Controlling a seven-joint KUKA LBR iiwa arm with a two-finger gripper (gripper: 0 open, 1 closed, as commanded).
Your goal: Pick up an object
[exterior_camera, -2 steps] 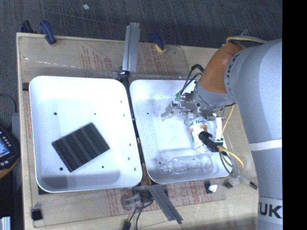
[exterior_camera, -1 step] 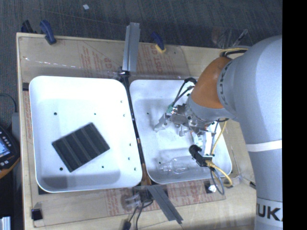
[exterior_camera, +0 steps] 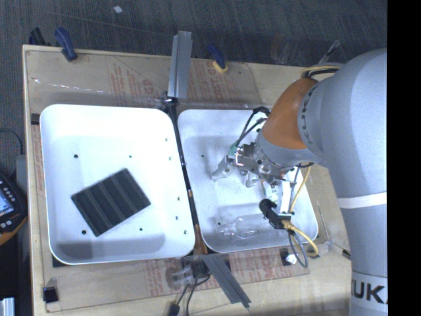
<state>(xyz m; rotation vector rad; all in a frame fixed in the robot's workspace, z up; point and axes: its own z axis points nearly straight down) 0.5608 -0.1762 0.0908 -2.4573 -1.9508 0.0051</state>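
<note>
A black ridged rectangular pad (exterior_camera: 110, 201) lies flat and slantwise in the left bin (exterior_camera: 59, 127). A clear, see-through bottle-like object (exterior_camera: 241, 228) lies on its side near the front wall of the right bin (exterior_camera: 197, 133). My gripper (exterior_camera: 235, 175) hangs over the middle of the right bin, a little behind the clear object and apart from it. Its two silver fingers (exterior_camera: 219, 172) are spread open, and nothing shows between them. The orange band and grey arm cover the bin's right side.
A black cable connector (exterior_camera: 268, 212) and yellow wires (exterior_camera: 297, 232) dangle from the wrist by the right bin's front right corner. A grey metal bar (exterior_camera: 179, 63) stands behind the bins, with blue clamps (exterior_camera: 66, 45) on the bench's rear edge.
</note>
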